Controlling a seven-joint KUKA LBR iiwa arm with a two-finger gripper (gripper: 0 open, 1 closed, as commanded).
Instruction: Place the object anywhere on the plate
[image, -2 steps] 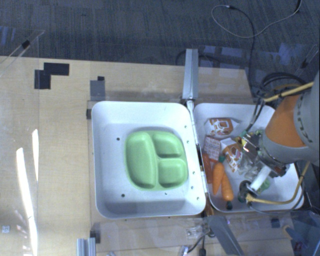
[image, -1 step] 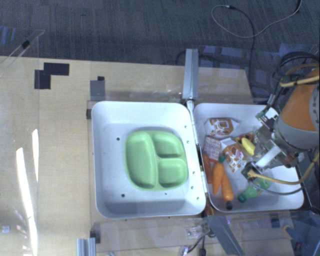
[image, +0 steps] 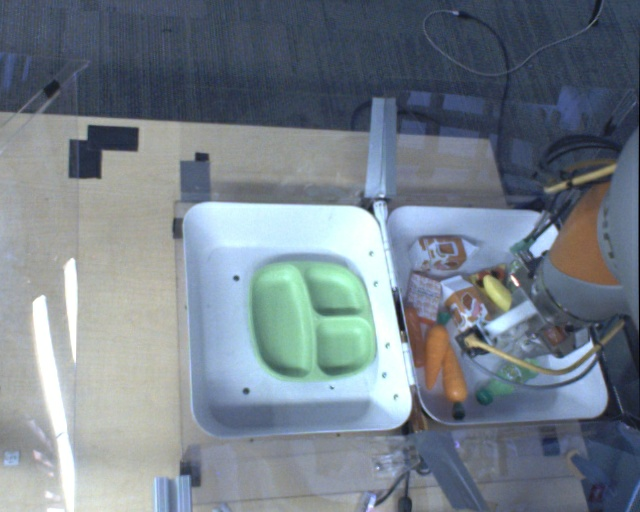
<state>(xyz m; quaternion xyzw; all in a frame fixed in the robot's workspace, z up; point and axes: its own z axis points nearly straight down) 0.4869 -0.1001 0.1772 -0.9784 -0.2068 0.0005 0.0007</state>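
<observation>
Gripper sits low in the right bin, just beside a carrot, a small yellow thing and a snack packet. I cannot tell how wide it stands or whether it holds anything. The green plate lies well apart in the left bin.

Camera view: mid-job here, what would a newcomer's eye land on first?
The bright green divided plate in the middle of the left bin stands out first. Next, the clutter in the right bin: an orange carrot near its left wall, packets and a yellow piece beyond. The grey arm with its orange band hangs over that bin's right side.
</observation>
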